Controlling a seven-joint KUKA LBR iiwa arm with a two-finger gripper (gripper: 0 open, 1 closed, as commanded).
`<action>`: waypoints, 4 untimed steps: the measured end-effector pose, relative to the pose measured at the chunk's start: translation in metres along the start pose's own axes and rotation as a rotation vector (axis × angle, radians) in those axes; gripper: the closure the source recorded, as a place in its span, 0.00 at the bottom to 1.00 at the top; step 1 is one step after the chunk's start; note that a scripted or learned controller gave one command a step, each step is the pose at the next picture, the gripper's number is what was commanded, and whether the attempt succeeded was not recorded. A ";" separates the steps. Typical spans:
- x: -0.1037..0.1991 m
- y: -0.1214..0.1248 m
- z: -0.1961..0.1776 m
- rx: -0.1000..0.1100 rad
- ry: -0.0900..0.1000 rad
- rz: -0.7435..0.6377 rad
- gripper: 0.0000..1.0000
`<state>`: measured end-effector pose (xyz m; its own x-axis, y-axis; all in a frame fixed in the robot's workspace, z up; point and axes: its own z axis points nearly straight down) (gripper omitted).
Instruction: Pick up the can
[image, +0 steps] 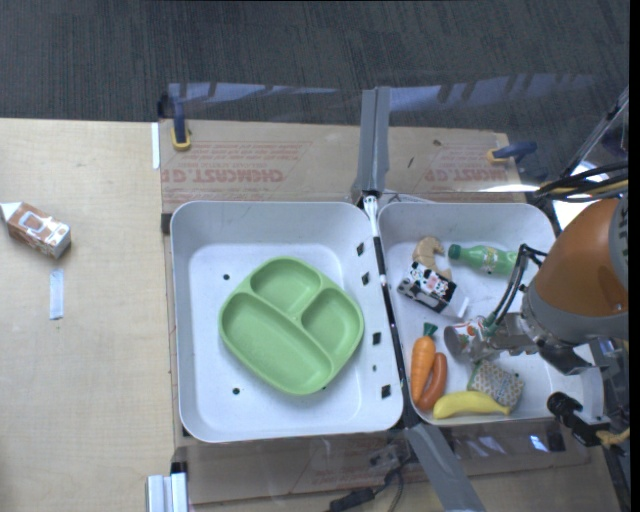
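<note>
**A:** what was in the bins?

**B:** left bin (190, 330) had one green divided plate (290, 325). Right bin (540, 215) had one green bottle (483, 258), one black-and-white cow toy (428, 285), one carrot (424, 365), one banana (470, 404) and one sponge (497, 384).

**A:** and the claw?

**B:** gripper (470, 338) was low in the right bin, just above the sponge. Something silvery sat at its tip, maybe the can, honestly couldn't tell. Couldn't tell how wide it was either.
</note>
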<state>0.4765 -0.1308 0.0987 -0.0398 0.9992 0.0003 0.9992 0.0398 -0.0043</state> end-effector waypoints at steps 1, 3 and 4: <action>0.041 0.002 -0.092 -0.002 -0.002 0.155 1.00; 0.025 0.000 0.009 0.000 0.000 0.155 0.00; 0.024 0.000 0.001 0.003 0.000 0.156 1.00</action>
<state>0.4753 -0.1069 0.0982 0.1162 0.9932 -0.0009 0.9932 -0.1162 -0.0072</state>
